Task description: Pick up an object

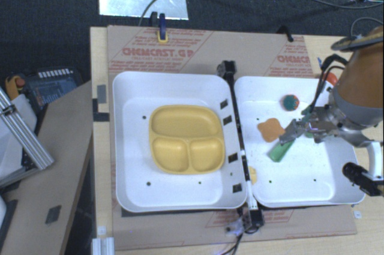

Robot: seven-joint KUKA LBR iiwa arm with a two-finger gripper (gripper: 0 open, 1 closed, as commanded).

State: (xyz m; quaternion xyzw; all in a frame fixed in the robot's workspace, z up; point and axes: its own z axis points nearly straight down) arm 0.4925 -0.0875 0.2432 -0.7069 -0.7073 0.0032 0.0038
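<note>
1. The gripper (290, 135) hangs low over the right bin (300, 191), its fingers reaching toward the bin's left half from the wrist on the right.
2. Whether the fingers are spread or closed, I cannot tell; they blur together with the object under them.
3. The arm (360, 89) comes in from the right, grey at the wrist with the orange band bulking above it, bent down so the gripper slants leftward and down.
4. Right at the fingertips lies a green piece (279, 152), tilted, its upper end touching or just under the tips. No grasp on it can be made out.
5. Just beyond the tips, up and to the left, lies an orange piece (270, 129), flat on the bin floor, near the green piece.
6. Above the gripper, toward the bin's far side, sits a small ball (291, 102), teal with some red, apart from the fingers.
7. Farther left, past the divider (235, 128) between the bins, the left bin (135, 188) holds a yellow tray (186, 138) with three compartments, well apart from the gripper.
</note>
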